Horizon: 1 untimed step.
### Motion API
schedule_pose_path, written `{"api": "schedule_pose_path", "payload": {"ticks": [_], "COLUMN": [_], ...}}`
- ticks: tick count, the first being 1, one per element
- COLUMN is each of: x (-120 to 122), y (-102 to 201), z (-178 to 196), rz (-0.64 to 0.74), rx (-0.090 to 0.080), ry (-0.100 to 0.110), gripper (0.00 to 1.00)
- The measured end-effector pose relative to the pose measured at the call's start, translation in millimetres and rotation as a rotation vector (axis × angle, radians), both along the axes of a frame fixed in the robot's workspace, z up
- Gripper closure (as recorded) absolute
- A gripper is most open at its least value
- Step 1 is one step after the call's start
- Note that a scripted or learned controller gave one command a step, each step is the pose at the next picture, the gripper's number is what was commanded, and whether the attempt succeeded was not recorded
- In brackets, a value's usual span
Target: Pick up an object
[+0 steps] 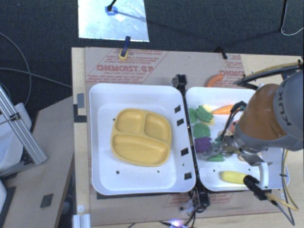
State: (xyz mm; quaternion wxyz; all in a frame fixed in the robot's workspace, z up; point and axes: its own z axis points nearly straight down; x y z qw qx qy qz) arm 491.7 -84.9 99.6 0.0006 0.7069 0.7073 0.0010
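Note:
The right bin (209, 96) holds several toy foods: a green piece (201, 114), an orange carrot (222, 110), a green leafy piece (201, 129), purple grapes (203, 144) and a yellow corn cob (232, 177). My gripper (218, 149) hangs low in this bin, just right of the grapes and above a flat green piece (216, 158). The arm's orange band and grey wrist (263, 120) cover the bin's right half.
The left bin (99, 99) holds a yellow three-compartment plate (141, 137). An orange toy (214, 80) lies on the cardboard behind the right bin. A black divider with clips (186, 127) runs between the bins. A blue and yellow tool (125, 48) lies at the back.

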Motion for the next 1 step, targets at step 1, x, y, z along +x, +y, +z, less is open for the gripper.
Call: {"api": "schedule_pose_path", "payload": {"ticks": [1], "x": [69.7], "y": [62.0], "z": [90.5], "rz": [0.012], "rx": [0.000], "ry": [-0.012], "gripper": [1.00]}}
